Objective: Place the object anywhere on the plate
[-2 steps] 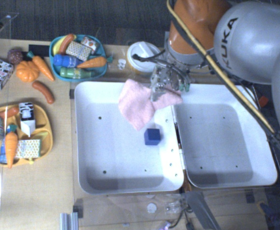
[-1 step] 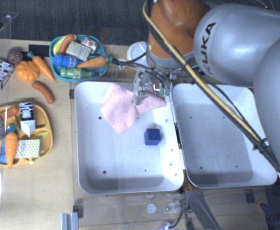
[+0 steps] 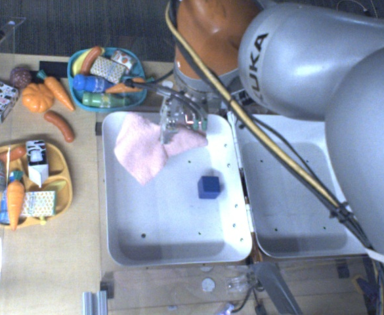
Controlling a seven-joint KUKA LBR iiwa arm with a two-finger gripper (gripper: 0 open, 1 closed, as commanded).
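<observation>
A small blue cube (image 3: 209,186) sits on the floor of the left white bin (image 3: 178,241), right of centre. A crumpled pink cloth (image 3: 142,149) lies in the bin's back half. My gripper (image 3: 177,120) hangs low over the cloth's top right edge, at or very near the fabric, well behind the cube. A yellow plate (image 3: 60,169) stands on the bench to the left of the bin, loaded with toy food. A blue plate (image 3: 80,100) full of toy food sits behind the bin's back left corner.
The right white bin (image 3: 297,241) lies under the arm's bulk. A toy pumpkin (image 3: 37,98), carrot (image 3: 62,92) and sausage (image 3: 59,125) lie loose on the bench between the two plates. A cable (image 3: 277,151) runs from the wrist across the right bin.
</observation>
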